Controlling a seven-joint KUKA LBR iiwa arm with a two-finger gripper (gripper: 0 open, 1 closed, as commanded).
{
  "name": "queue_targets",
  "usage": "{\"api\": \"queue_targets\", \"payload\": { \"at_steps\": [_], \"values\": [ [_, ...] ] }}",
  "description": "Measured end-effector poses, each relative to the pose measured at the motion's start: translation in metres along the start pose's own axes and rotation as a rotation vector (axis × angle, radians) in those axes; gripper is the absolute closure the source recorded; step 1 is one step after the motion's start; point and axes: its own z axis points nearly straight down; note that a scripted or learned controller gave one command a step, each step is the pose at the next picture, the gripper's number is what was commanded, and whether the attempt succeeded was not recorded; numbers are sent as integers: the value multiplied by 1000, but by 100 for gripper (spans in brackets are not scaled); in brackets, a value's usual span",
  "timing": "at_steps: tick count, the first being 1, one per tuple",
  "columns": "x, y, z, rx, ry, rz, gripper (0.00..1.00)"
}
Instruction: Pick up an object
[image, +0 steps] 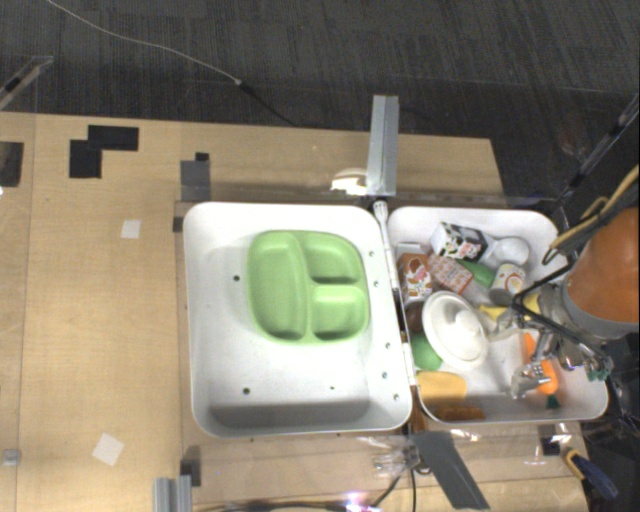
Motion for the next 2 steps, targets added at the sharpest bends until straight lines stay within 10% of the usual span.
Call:
{"api": "queue_targets", "payload": {
  "at_steps": [2],
  "values": [
    [-3, -7, 0, -8, 3, -74, 0]
  ]
}}
